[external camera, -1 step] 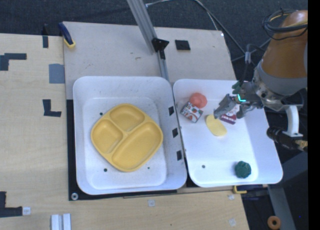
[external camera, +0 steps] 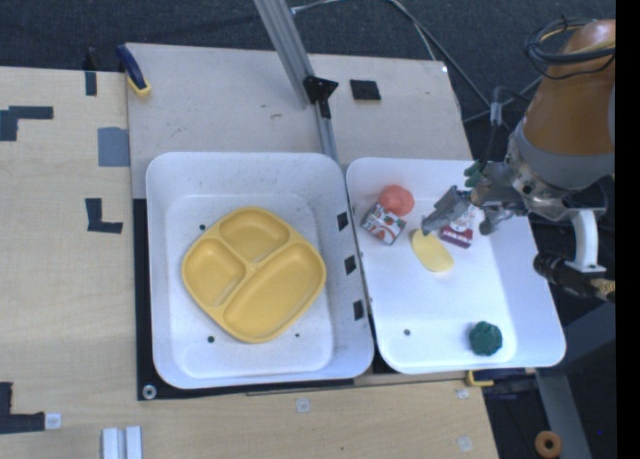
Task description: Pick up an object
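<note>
The right bin (external camera: 520,347) holds several small objects. A red ball (external camera: 398,198) lies near its far left, with a red and white carton (external camera: 382,224) just in front of it. A yellow oval piece (external camera: 433,252) sits toward the middle, and a dark green lump (external camera: 487,338) rests near the front right corner. My gripper (external camera: 460,217) hangs low over the bin's far middle, right of the ball. A small red and white item (external camera: 457,236) lies directly at its tip, partly covered by it. Whether that item is held, I cannot tell.
The left bin (external camera: 170,347) carries a yellow divided plate (external camera: 254,272). A grey metal post (external camera: 285,32) rises behind the bins, with black clips along the wall between them. The arm's orange band (external camera: 570,97) stands over the right bin's far right edge.
</note>
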